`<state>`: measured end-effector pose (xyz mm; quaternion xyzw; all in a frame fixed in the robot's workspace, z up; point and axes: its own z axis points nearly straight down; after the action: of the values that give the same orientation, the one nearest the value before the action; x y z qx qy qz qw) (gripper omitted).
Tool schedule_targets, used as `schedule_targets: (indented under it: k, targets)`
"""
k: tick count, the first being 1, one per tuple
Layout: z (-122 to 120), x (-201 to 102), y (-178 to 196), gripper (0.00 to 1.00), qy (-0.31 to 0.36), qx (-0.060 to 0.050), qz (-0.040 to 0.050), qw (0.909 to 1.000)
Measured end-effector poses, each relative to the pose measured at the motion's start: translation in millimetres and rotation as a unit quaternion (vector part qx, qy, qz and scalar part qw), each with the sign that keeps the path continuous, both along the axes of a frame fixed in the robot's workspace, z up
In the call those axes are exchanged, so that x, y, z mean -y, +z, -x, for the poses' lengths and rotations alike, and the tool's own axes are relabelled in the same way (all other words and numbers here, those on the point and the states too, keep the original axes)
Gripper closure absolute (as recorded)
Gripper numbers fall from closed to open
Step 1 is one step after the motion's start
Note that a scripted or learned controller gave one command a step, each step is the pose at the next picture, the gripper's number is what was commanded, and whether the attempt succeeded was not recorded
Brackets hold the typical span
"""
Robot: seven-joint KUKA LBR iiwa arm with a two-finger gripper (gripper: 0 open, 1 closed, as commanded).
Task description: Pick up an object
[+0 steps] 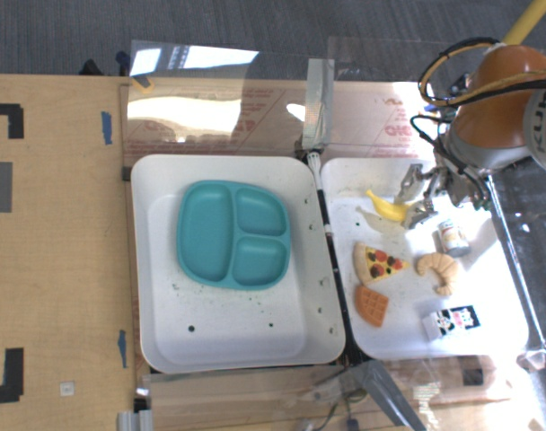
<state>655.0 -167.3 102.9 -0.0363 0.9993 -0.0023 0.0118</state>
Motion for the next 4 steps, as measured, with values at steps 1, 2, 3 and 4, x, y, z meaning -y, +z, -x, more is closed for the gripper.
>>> schedule_targets:
  k: [1, 2, 3, 4]
  targets:
    - [54.0, 31.8, 97.7, 1.00, -0.059, -0.003, -0.0001, 0.9983]
    - [93.1, 56.3, 109.3, 1.00, -0.166, -0.009, -0.0037, 0.9861]
    - [90.8, 55.6, 121.2, 1.00, -0.165, -0.005, -0.0030, 0.9863]
    - [79.0, 55.4, 148.3, 1.00, -0.051, -0.007, -0.0012, 0.9987]
